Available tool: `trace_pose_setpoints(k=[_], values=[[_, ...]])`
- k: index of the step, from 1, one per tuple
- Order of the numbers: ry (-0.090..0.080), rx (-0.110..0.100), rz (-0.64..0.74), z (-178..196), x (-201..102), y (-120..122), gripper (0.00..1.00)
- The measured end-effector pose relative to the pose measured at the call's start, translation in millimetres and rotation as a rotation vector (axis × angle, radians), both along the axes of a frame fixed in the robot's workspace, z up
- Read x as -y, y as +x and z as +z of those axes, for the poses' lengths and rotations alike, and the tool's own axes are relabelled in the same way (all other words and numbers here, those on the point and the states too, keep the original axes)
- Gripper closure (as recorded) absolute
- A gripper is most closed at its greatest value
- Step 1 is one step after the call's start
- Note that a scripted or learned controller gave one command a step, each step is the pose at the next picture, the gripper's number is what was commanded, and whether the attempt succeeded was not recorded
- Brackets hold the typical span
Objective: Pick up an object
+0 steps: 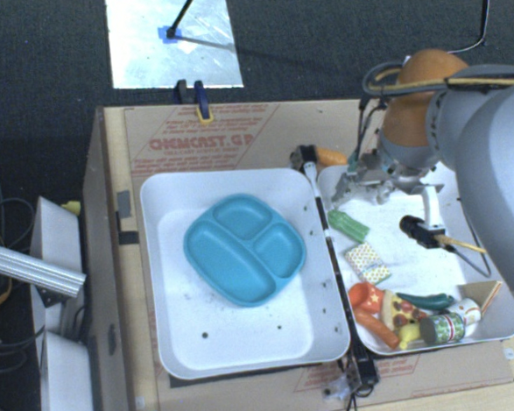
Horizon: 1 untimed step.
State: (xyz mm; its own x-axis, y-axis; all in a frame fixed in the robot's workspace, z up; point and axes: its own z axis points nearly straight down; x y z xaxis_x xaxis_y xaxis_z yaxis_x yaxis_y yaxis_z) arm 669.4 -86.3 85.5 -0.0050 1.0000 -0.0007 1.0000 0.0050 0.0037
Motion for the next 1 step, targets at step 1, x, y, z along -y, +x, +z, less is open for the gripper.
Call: trace_pose_setpoints(k=[1], values=[[0.000,0.000,-0.002,0.1,1.7,0.0,0.00]])
